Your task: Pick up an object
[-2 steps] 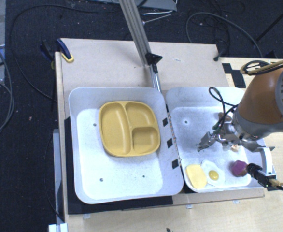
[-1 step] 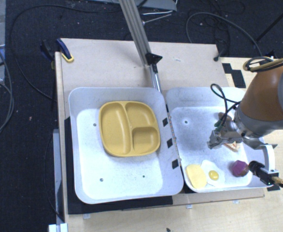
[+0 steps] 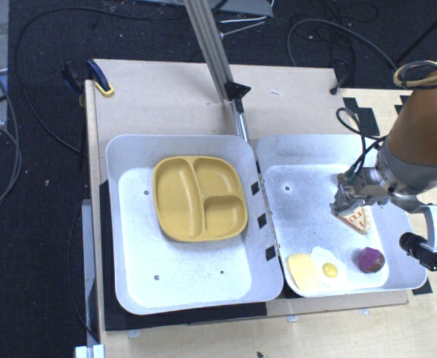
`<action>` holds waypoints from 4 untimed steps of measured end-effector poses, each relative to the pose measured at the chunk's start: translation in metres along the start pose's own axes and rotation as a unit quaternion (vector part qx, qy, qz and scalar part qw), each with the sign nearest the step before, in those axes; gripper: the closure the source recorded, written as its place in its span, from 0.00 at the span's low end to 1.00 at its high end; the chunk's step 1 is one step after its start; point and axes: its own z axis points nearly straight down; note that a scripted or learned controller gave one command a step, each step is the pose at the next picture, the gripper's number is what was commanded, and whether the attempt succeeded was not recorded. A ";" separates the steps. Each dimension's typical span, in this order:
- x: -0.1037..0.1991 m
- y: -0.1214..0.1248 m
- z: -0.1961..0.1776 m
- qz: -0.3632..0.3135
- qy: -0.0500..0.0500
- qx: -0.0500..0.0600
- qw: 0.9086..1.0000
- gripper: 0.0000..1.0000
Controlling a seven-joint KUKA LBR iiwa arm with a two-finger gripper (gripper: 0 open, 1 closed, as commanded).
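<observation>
White plastic, two shallow bins side by side on a pale wooden bench. The left white bin holds a mustard-yellow divided plastic plate with three compartments, sitting flat toward the bin's upper middle.

The right white bin holds three small items along its lower right part. A triangular toy pizza slice with a tan crust and red topping lies toward the bin's right side. A small round purple ball-like object sits below it, near the bin's lower right corner. A toy fried egg, white with a yellow yolk, lies to the left of the purple object, and a pale yellow flat rounded piece touches the egg's left edge.

The grey arm with the orange band comes in from the right. Its two-finger gripper is down in the right bin, right at the upper left edge of the pizza slice, apparently touching it. Cannot tell whether the gripper has closed on anything or stands apart; the wrist body hides the tips from this angle. The slice looks to be lying on the bin floor.

A grey metal pole runs diagonally from the top toward the gap between the bins. Black cables lie on the dark floor around the bench.
</observation>
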 end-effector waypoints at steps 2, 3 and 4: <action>0.052 0.015 -0.055 -0.002 0.001 0.002 1.000 1.00; 0.114 0.026 -0.044 -0.003 0.001 0.003 1.000 1.00; 0.167 0.045 -0.029 -0.003 0.001 0.002 1.000 1.00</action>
